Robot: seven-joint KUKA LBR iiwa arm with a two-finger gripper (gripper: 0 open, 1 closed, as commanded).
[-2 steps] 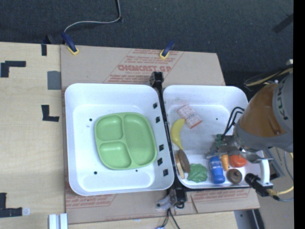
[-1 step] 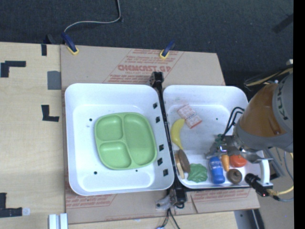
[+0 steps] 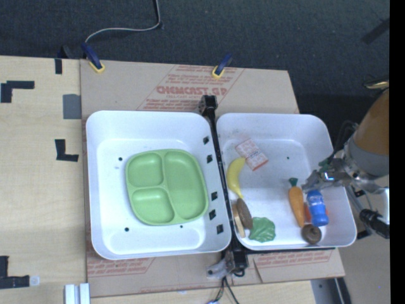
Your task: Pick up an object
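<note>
Lying in the right bin (image 3: 278, 122) near its right wall are an orange carrot (image 3: 296, 205) and a blue bottle (image 3: 317, 208), side by side. The gripper (image 3: 324, 177) is hovering just above them; I cannot tell how its jaws are standing. Farther left a banana (image 3: 235, 176) is lying. The left bin (image 3: 101, 170) is carrying a green tray (image 3: 166, 187).

grey arm (image 3: 373, 151) there with a broad orange band above the wrist, metal gripper (image 3: 323, 175) hardware with a green bit, black cable alongside.
</note>
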